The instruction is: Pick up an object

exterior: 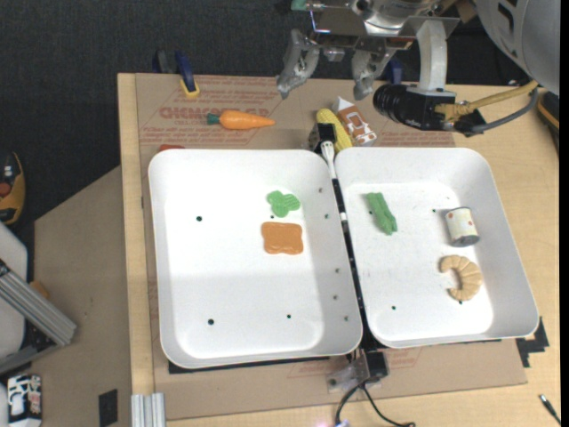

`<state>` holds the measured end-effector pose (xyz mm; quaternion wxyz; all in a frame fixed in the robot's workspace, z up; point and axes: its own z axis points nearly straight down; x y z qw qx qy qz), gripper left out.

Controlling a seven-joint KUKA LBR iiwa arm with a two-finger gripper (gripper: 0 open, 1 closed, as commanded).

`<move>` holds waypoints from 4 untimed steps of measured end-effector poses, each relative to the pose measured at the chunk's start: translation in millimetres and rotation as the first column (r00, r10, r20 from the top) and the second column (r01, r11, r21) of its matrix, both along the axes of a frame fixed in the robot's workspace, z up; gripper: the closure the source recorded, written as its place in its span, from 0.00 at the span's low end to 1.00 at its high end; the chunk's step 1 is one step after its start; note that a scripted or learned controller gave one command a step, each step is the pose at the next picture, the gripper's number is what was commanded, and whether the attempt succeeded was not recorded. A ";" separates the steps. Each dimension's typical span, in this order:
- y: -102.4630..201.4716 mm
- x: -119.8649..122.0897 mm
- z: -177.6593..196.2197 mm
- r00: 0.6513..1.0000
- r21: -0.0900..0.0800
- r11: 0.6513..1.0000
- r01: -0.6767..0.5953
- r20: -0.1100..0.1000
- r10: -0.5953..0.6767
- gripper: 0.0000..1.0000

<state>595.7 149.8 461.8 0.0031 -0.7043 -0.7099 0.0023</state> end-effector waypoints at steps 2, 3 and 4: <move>76.5 -70.1 -11.5 1.000 -0.004 1.000 0.002 -0.004 -0.002 0.00; 75.1 -118.6 79.6 1.000 0.006 1.000 0.004 0.018 -0.004 0.00; 75.7 -116.4 84.4 1.000 0.001 1.000 0.005 0.012 -0.005 1.00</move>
